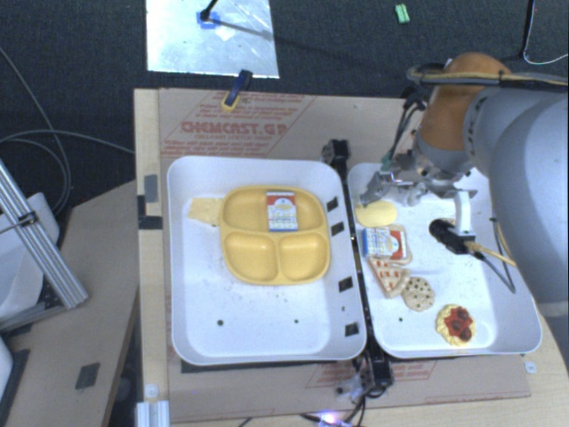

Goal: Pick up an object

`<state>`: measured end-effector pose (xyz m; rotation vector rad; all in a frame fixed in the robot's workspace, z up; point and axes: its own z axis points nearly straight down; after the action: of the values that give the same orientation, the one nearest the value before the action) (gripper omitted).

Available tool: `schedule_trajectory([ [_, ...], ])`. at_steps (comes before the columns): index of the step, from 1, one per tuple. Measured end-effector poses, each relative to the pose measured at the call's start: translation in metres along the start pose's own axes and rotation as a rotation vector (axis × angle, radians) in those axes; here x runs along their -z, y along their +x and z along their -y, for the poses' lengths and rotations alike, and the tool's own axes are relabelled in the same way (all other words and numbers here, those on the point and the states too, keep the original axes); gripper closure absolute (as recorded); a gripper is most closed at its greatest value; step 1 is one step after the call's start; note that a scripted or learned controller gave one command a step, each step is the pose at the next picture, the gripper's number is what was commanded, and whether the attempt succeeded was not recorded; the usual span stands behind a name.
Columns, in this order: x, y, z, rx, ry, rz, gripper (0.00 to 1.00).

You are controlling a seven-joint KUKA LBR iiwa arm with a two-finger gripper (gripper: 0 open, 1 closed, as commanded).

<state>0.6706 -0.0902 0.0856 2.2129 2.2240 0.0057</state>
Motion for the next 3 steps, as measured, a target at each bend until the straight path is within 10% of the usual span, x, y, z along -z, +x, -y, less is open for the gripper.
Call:
schedule_trajectory([
  [1,-0.001,0.003,0.031,-0.005,0.006,0.0,0.0],
  [3,-0.001,0.008,0.015,0.0,0.005,0.0,0.0],
])
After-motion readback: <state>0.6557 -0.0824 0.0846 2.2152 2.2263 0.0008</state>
